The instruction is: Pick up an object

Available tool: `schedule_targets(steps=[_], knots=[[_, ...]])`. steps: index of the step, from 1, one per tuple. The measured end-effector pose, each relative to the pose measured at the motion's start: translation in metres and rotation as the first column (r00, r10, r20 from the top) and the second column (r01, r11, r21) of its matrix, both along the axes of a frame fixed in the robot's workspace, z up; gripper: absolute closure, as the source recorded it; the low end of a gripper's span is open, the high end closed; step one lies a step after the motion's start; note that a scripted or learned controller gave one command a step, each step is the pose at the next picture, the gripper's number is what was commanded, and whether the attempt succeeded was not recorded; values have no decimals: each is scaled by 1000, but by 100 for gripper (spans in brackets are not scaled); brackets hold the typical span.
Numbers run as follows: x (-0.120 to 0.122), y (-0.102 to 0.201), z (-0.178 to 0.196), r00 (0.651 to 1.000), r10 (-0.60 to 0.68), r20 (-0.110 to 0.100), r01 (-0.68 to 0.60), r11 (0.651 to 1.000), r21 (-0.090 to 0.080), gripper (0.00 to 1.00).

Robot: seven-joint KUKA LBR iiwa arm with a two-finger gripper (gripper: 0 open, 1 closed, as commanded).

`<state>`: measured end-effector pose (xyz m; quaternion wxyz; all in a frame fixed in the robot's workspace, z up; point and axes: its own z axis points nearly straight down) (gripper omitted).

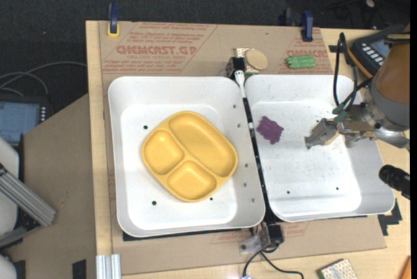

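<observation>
Red lettering reading "CHEMCAST GP" runs across the brown protective sheet [163, 49] covering the worktop [71, 141], repeated at upper right, where a green object [300, 62] hides part of it; the finer print beneath the lettering is too small to read. Two shallow white bins sit side by side on the sheet, touching along their inner rims. The left bin [124, 160] carries a yellow three-compartment tray [189, 155], its long axis running diagonally from upper left to lower right, two smaller compartments toward the lower left and one larger toward the upper right. In the right bin [313, 199] lies a small purple object [270, 130], irregular in outline and flat against the floor, near the bin's left wall; its form is too crumpled to name, though its longer side runs roughly from upper left to lower right. The gripper [319, 135] hangs low over the right bin's middle, right of the purple object and apart from it, with nothing between the fingers; whether they stand wide or narrow cannot be told from this slant. The grey arm [391, 108] is cut off at the right edge. Blue clamps [113, 18] pin the sheet's far edge.
</observation>
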<state>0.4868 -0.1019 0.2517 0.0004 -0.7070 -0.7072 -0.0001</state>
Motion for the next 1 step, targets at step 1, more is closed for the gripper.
schedule_targets(steps=[1], knots=[[30,-63,-68,1000,-4,-5,4,1000,-1,0]])
